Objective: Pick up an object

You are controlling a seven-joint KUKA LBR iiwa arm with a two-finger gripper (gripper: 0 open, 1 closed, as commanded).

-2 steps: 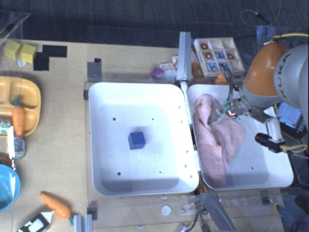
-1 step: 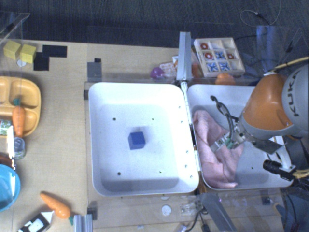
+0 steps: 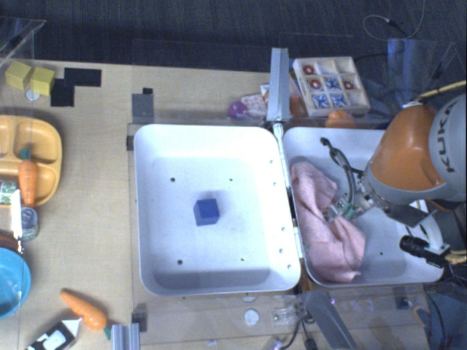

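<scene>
A small blue cube [image 3: 206,211] sits alone near the middle of the left white bin [image 3: 157,268]. A crumpled pink cloth [image 3: 321,228] lies along the left side of the right bin [image 3: 390,268]. The grey arm with its orange band [image 3: 408,155] reaches in from the right, and my gripper [image 3: 341,208] is down low at the cloth's right edge, touching or just above its folds. The wrist and cables hide the fingertips.
A divider post [image 3: 278,86] stands between the bins at the back. Behind it lies a tic-tac-toe board [image 3: 330,84]. On the bench's left are a yellow tray [image 3: 29,159] with a carrot, a blue bowl [image 3: 11,283] and another carrot [image 3: 86,308].
</scene>
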